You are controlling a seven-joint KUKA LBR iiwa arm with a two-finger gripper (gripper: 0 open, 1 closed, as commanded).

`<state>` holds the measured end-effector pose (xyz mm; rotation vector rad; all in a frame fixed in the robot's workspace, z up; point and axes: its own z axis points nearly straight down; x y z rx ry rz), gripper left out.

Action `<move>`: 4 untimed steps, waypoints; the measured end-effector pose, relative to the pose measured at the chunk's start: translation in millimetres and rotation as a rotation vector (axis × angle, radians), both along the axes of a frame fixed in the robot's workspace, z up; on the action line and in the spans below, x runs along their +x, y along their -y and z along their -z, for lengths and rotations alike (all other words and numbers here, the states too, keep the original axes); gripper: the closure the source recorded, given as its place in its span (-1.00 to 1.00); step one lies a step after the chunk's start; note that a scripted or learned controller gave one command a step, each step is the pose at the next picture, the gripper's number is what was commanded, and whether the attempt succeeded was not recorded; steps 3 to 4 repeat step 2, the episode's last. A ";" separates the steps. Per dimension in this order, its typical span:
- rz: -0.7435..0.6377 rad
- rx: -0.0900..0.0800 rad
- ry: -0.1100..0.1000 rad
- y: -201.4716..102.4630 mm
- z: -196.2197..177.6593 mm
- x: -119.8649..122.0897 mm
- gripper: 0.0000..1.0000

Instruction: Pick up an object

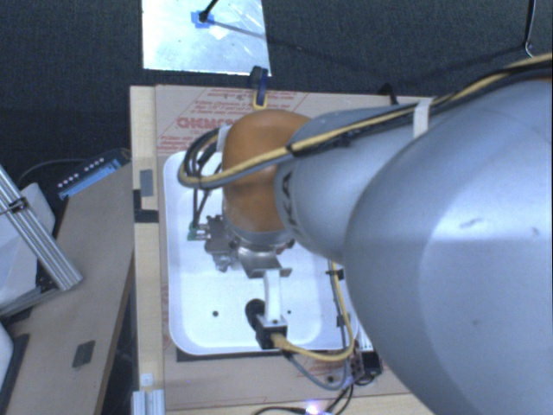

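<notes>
Fig.: KUKA arm [449, 232] reaches in from the right and covers most of the bench. Its orange band [255, 167] sits over the left white bin [183, 318]. The gripper [226, 247] points down over approx. mid-bin. Open or closed: cannot tell, hidden by wrist. Object to pick: position cannot be told, as bin floor under arm is hidden. Red-printed cardboard [225, 111] lies at bin's far side.

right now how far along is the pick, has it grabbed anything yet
Done: the arm is over the white bin, with the gripper pointing down into it. In hand: I can't tell, because the wrist hides whatever lies under the gripper, so no grasp is confirmed. Left: closing on an object, if that hasn't happened, and lifting it clear of the bin.
</notes>
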<state>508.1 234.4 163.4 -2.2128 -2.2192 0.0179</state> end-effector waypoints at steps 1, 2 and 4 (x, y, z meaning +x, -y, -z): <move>0.008 0.006 0.025 74.1 -133.1 -20.3 1.00; -0.003 0.003 0.013 34.9 -111.1 -21.8 1.00; -0.003 0.003 0.013 34.9 -111.1 -21.8 1.00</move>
